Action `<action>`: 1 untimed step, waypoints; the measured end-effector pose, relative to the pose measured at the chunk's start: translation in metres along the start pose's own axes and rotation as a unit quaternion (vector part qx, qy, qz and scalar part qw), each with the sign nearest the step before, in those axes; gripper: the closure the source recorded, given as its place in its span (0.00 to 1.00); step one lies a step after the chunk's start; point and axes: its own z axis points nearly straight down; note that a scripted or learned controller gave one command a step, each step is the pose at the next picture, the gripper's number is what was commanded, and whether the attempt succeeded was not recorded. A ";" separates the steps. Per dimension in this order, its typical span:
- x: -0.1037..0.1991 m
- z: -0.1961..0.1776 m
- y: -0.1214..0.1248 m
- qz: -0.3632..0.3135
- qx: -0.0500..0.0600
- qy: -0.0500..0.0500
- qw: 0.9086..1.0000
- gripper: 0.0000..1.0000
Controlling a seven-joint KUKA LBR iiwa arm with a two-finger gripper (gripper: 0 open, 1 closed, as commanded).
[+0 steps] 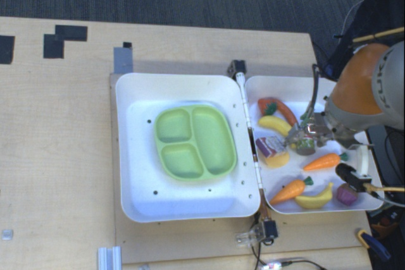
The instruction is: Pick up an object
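On the pale wooden table point(57, 136), two flat white bins side by side, edges touching.

In the left white bin point(136, 155), near the middle of the frame, a light green plastic plate point(193, 142) with three parts, lying flat.

In the right white bin point(288, 86), at the right of the frame, lots of small toy foods:
- Near the top left of that bin, a long red and orange toy pepper point(280, 108), lying at a slant.
- Just under it, a small yellow toy banana point(276, 125).
- Lower down by the left wall, a purple toy block point(269, 146) with a white patch.
- Touching the block from below, a round yellow toy point(277, 160).
- Over to the right, an orange toy carrot with a green top point(321, 163).
- Lower and more to the left, a second orange toy carrot point(290, 190), also with a green top.
- Just beside that one, along the bottom wall, a bigger yellow toy banana point(314, 200).
- In the lower right corner, a small round purple toy point(347, 195).

From the right edge of the frame, a grey arm with an orange band point(361, 82), reaching over the right bin.

At its end, the tool point(305, 139), low over the middle of that bin, between the small banana and the first carrot. Right under it, a dull green bit, too blurry to name.

Cannot tell if the tool is clenched or let go. Cannot tell if grasping any toy.
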 end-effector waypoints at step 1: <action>0.001 -0.011 0.001 -0.001 -0.001 0.000 1.000 1.00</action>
